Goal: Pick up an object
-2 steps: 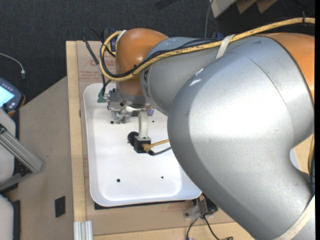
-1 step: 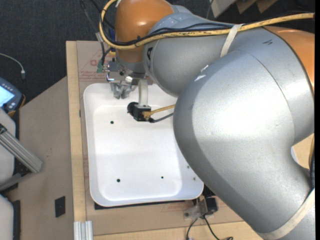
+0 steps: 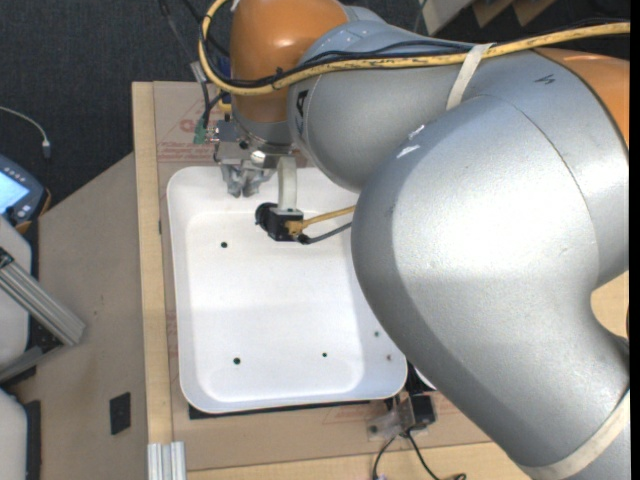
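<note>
Gripper (image 3: pixel 243 178) hangs at the far rim of the white bin (image 3: pixel 200 368), and I can't tell if the claw's spread or closed. The bin's smooth glossy plastic with rounded corners and a few dark dots (image 3: pixel 237 361) on its floor (holes, I'd guess). I can't make out what it's meant to pick, so weight and grip spot are anyone's guess.

Just beyond your tool (image 3: pixel 243 178) the far wall of the bin (image 3: pixel 195 172) hems you in and the arm (image 3: pixel 480 268) bulks over everything to the tool's right, but bare bin floor lies open on its near side and left.
</note>
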Robot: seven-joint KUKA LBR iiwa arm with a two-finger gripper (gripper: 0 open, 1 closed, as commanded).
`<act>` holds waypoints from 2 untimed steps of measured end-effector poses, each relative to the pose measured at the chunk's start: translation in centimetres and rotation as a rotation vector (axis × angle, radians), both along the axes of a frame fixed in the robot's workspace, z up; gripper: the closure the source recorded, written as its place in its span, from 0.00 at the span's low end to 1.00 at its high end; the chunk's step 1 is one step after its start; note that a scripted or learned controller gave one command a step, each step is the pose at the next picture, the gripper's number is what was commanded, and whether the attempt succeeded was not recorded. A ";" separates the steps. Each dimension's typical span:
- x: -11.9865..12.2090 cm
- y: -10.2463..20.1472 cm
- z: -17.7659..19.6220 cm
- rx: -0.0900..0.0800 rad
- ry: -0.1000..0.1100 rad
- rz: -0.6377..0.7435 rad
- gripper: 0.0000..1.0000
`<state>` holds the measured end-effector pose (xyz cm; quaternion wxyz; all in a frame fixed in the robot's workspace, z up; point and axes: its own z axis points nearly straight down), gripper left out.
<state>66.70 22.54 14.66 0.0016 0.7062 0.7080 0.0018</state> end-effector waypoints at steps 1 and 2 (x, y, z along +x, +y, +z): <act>-2.3 -2.7 -6.5 -0.001 0.009 -0.006 1.00; 0.0 0.1 -5.8 0.001 0.001 0.000 1.00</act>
